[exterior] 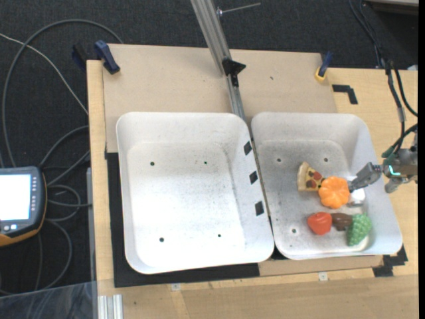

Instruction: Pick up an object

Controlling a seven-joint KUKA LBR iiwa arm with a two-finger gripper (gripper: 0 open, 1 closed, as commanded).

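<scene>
Okay, you've got two white bins side by side on the bench. Right bin [292,128] has all the objects, bunched in its near-right part.

What you can see in there:
- pizza slice [309,177], the one farthest left and farthest back
- orange pumpkin [334,191], touching the pizza slice on its right
- red tomato [319,222], nearer than the pumpkin
- small brown piece [341,220], just right of the tomato
- green broccoli [359,228], right of the brown piece, against the bin's right wall
- a white item [358,195], just right of the pumpkin and partly hidden, so you can't tell what it is

Gripper [366,176] reaches in over the right bin's right wall, low and close to the pumpkin and the white item. Its dark tip sits just above and right of the pumpkin. You can't tell from this angle whether it's spread or pressed together, and nothing is visibly pinched in it.

Left bin [143,128] has only dark specks and a few small holes on its floor. A metal rail [212,32] runs from the far edge down to the gap between the bins. A handheld screen [18,201] sits off the bench at far left, cables around it.
</scene>
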